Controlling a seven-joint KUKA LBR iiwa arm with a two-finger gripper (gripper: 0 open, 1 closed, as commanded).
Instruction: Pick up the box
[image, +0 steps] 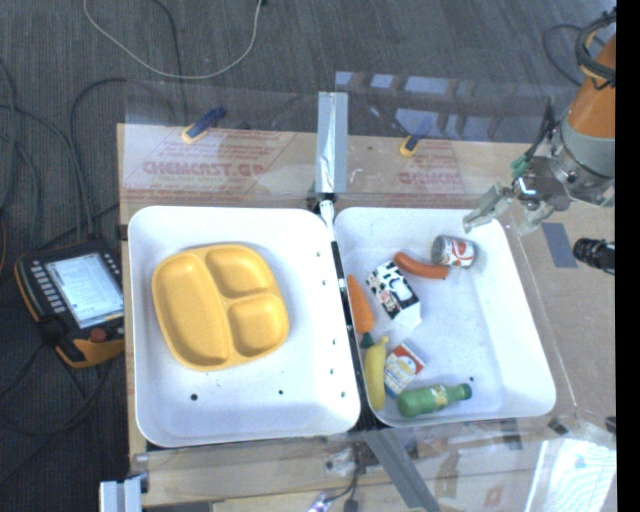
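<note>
Box (393, 292), the black-and-white cow-patterned carton, lies tilted in the right bin (500, 330), a little toward ten o'clock from that bin's middle. Nothing of mine touches it. At its one o'clock an orange sausage-shaped piece (422, 266) runs just beside its upper corner, and the far end of that piece meets a small red-and-silver can (455, 251) lying on its side. At the carton's nine o'clock a carrot (359, 303) lies along the bin's left wall. Toward six o'clock from the carton sit a yellow banana (374, 369), a small red-and-white packet (400, 368) touching it, and a green bottle (432, 399) on its side near the bin's front edge.

My gripper (487, 212) hangs at the right bin's one o'clock corner, over its rim, well apart from the carton, which sits toward my seven o'clock. My fingers (481, 216) reach out toward the left of the view; they look blurred and pale against the bin's edge, so I cannot tell how far they are parted. I see nothing between them. The can is the nearest thing to me, just off my seven o'clock.

The left bin (170, 400) holds a yellow divided tray (220, 305), with three compartments, resting at its centre.
</note>
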